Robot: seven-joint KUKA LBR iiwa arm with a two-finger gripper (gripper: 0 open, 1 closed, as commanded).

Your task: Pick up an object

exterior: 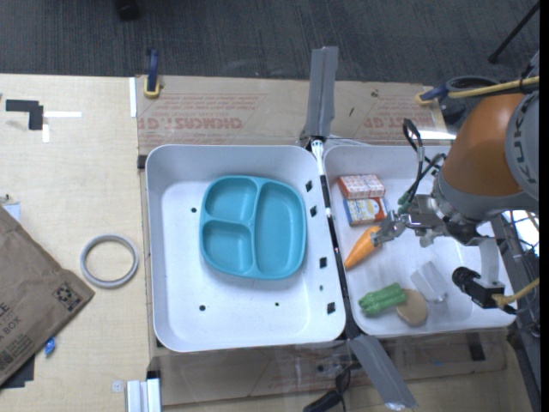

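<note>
Orange carrot (362, 245) lies tilted in the right bin (446, 320), near that bin's left wall, thick end low-left, tip pointing up-right. The tool (396, 227) sits right at the carrot's upper tip, touching or nearly so; its state can't be told from this angle, and nothing is clearly held. Above the carrot: small red-and-white box (361, 197), apart from it. Below: green bumpy item (382, 299), just beside a tan round item (413, 308). A clear plastic piece (429, 280) lies right of the carrot, hard to make out. Grey arm with orange band (485, 148) comes in from the right over the bin. Left bin (163, 256) holds a teal divided plate (255, 227), flat, centered. On the table (60, 196) left of the bins: a tape ring (109, 259) and a brown cardboard box (30, 294) at the edge.
</note>
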